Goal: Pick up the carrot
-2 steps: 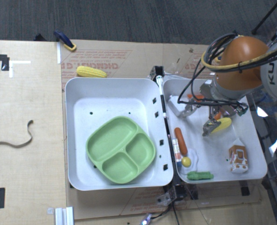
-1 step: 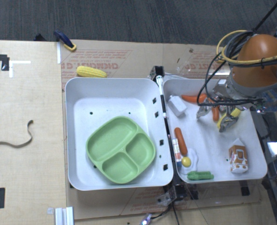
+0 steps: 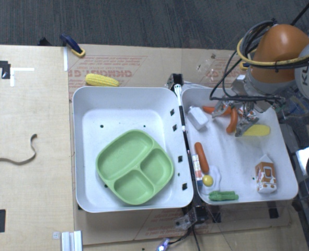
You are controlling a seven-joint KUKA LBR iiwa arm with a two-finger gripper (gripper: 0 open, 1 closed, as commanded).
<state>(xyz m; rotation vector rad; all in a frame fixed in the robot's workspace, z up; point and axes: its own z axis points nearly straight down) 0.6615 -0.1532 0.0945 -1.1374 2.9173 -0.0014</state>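
**Gripper closes in on carrot in crowded right bin**

From my remote station, the KUKA arm (image 3: 279,46) reaches in over the far end of the right bin (image 3: 279,192), its gripper (image 3: 237,120) low among the clutter. An orange carrot (image 3: 232,120) stands nearly on end between the fingers, which appear to be closed on it, though cables and the wrist shade the contact and I would not swear the hold is firm. A second orange piece (image 3: 210,109) lies just to its left beside a white block (image 3: 197,117), and a yellow banana-like item (image 3: 258,130) sits touching the gripper's right side.

My worry is the grip: held near one end and tilted, the carrot could pivot or slip free as the arm lifts. The banana, pressed so close, may be dragged or nudged along. Dangling cables could also snag.

Elsewhere in the bin lie a sausage (image 3: 201,157), a small yellow ball (image 3: 208,180), a green pod (image 3: 223,195) and a small carton (image 3: 265,177). The left bin (image 3: 86,140) holds a green divided plate (image 3: 135,167); a corn cob (image 3: 102,80) rests on the bench beyond.
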